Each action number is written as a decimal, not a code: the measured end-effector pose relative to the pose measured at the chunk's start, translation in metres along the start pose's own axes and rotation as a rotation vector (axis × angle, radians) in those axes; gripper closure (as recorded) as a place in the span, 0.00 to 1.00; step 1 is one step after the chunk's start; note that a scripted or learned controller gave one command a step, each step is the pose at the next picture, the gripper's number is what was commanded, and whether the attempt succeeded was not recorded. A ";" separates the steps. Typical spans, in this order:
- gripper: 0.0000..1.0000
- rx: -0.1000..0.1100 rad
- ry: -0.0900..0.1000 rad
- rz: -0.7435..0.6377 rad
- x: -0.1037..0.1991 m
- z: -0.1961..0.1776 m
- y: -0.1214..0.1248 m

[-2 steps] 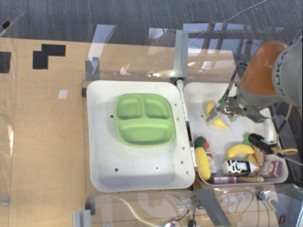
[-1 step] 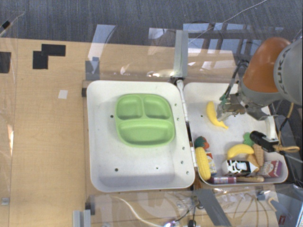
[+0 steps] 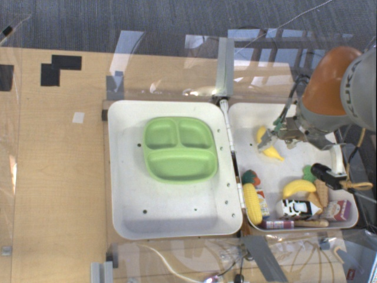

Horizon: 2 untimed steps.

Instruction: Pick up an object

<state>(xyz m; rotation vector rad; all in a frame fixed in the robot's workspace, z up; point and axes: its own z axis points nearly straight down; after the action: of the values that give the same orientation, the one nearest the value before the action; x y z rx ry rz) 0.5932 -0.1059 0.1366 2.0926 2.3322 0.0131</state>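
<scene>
- From the camera view, I see the arm [image 3: 339, 81] reaching in from the right, its orange band over the far right corner of the right bin [image 3: 297, 115].
- The gripper [image 3: 275, 135] sits low over the far half of that bin, towards its left side. From this slant I cannot tell whether the pincer is wide or narrow, and I see nothing that I could call held.
- A small yellow piece [image 3: 261, 134] lies just beside the gripper on its left, close enough that I cannot say whether the two touch.
- A yellow wedge [image 3: 273, 153] lies on the bin floor just in front of the gripper, pointed end towards the right. These two yellow pieces are the things nearest the pincer.
- The rest of the bin's load is crowded along the near edge, apart from the gripper.
- An ear of corn [image 3: 251, 200] lies against the left wall, with a red and green piece [image 3: 250, 178] just behind it.
- A banana [image 3: 298, 187] curves above a black-and-white carton [image 3: 296, 207], and a pink marker [image 3: 278, 224] lies along the near rim.
- A small green piece [image 3: 308, 171] sits behind the banana, a tan cone [image 3: 321, 192] stands to the banana's right, and a reddish box [image 3: 337, 211] fills the near right corner.
- The left bin [image 3: 121, 175] carries a green divided plate [image 3: 179, 149], lying flat, a little to the far side of the middle and well apart from the gripper.
</scene>
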 end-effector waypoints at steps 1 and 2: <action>0.00 0.000 0.000 0.000 0.000 0.000 0.000; 0.00 -0.003 -0.002 -0.017 0.010 0.045 -0.011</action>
<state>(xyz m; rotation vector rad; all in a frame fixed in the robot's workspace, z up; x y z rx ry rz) 0.5821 -0.0971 0.0912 2.0705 2.3465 0.0148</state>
